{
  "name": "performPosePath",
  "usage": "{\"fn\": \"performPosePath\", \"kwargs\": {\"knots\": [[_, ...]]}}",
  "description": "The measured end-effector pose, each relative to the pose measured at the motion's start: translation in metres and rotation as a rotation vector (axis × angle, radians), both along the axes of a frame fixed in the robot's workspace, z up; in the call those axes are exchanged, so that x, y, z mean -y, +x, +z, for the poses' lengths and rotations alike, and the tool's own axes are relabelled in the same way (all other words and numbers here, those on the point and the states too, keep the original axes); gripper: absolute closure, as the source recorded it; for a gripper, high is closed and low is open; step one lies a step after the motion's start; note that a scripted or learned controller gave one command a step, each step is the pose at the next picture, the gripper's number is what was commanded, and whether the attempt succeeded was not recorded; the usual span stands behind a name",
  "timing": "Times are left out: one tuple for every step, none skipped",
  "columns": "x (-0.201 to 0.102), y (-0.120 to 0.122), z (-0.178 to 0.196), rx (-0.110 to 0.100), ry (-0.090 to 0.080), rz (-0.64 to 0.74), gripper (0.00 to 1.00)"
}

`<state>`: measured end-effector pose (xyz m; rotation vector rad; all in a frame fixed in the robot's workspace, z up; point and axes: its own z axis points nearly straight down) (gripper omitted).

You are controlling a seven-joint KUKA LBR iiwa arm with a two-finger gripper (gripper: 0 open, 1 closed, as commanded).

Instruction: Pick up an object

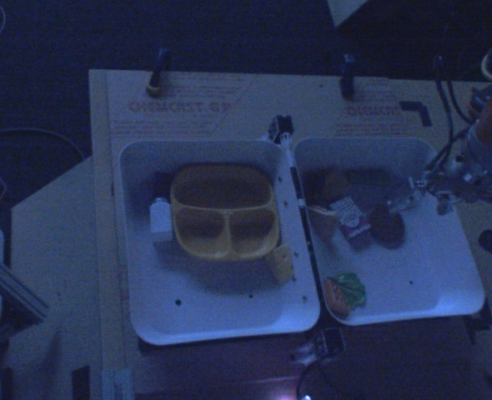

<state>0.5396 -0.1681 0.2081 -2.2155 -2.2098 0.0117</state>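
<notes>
The scene is dim and blue-tinted. The tabletop [104,223] is a pale board with reddish printing along its far edge, too faint to read with certainty. On it, the left bin [142,302], a shallow white plastic tub with rounded corners, holds a yellow divided plate [223,211] with three compartments, smooth and rounded. A small white blocky object [160,217] sits touching the plate's left side, and a small yellow wedge-shaped piece [281,263] lies at the plate's lower right corner, by the bin's right wall.

The right bin [438,282], of the same shape, touches the left one. Near its left wall lies a tan rounded item [323,219]; beside that a small dark packet [351,219] with a pale label, its print unreadable; then a dark round flat object [387,225]. Toward the near left corner is an orange and green toy [344,293], soft-looking.

The gripper [421,192] hangs over the right bin's far right part, just beyond the dark round object, and whether it is apart or together I cannot tell; nothing is seen clamped in it
</notes>
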Motion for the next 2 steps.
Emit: {"fn": "performPosePath", "kwargs": {"knots": [[0.000,0.003,0.007,0.013,-0.003,0.003,0.00],[-0.008,0.001,-0.039,0.008,-0.001,0.003,0.00]]}}
